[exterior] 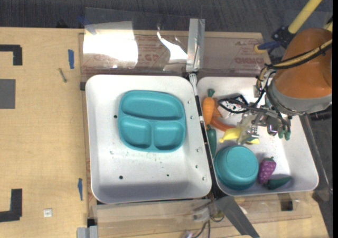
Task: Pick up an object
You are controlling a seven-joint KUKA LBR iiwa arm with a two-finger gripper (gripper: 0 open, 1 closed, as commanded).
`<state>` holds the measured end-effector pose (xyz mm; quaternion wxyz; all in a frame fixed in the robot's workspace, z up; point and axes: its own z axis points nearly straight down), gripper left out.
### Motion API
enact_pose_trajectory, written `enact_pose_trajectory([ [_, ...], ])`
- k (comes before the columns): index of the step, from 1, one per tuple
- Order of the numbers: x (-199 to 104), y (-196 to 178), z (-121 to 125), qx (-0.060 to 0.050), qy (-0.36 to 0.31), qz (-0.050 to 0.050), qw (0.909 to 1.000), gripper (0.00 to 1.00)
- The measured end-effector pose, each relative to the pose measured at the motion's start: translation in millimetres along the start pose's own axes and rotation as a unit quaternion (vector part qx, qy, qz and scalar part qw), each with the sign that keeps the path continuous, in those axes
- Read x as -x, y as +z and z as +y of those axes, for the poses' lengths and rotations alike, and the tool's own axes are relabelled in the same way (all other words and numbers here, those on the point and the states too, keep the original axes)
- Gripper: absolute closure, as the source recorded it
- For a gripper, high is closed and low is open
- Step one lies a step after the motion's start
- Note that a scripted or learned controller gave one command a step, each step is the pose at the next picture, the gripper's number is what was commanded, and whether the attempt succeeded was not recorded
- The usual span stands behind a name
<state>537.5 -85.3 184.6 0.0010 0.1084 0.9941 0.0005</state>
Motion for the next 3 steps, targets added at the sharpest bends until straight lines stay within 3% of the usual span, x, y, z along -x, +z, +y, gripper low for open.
enact_pose_trajectory([
  [1,93,-45,29,0.000,-0.122,-0.005,0.9926,1.00],
  [2,38,1,67,0.001,-0.106,0.001,0.9944,1.00],
  [3,85,-17,68,0.001,-0.067,-0.004,0.9977,1.00],
])
